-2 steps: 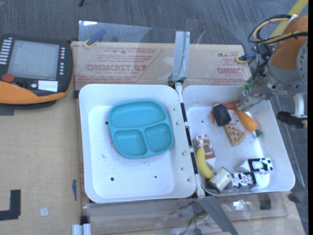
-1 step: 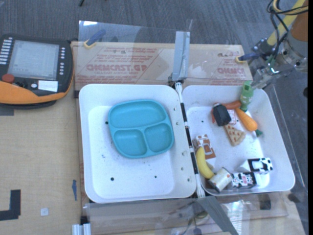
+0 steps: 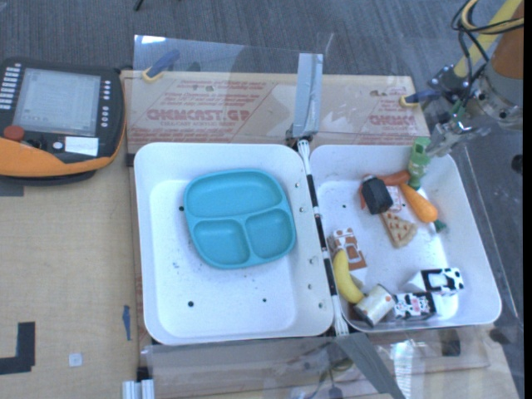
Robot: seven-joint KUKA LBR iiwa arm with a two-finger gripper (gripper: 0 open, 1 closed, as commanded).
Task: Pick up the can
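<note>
Whether the gripper (image 3: 449, 131) is parted or pressed together cannot be told; it hangs at the upper right of the frame, over the far rim of the right white bin (image 3: 486, 285), just beside an upright green plastic bottle (image 3: 418, 161). The small cream-ended metal can (image 3: 376, 303) lies on its side low in that bin, touching a yellow banana (image 3: 344, 277), well apart from the gripper, so the pick looks unstarted. A blue divided plate (image 3: 239, 218) fills the left bin.

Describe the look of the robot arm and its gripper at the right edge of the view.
The arm shows an orange band and a grey section, with yellow and black cables looping above it. The gripper is a cluttered grey metal assembly with a small blue part near it; finer detail is too small to tell.
</note>
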